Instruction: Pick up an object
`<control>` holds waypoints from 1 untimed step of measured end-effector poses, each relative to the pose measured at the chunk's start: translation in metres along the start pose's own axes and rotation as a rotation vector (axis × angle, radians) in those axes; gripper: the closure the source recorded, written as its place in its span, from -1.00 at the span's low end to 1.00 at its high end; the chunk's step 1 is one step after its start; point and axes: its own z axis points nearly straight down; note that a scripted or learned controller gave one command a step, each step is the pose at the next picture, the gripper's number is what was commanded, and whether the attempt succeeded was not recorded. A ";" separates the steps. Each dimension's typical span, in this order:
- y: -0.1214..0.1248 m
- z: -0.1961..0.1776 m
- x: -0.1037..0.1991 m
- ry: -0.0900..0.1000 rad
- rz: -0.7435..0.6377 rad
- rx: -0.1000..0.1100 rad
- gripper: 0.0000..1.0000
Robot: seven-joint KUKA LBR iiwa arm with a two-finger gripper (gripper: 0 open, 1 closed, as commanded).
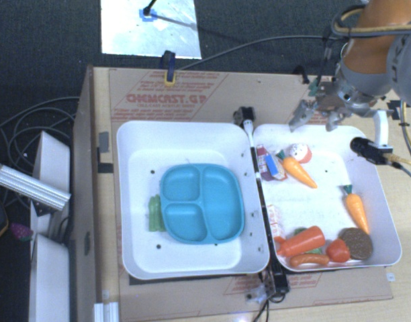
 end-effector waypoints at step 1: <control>-0.040 0.062 -0.006 -0.001 0.002 0.002 -1.00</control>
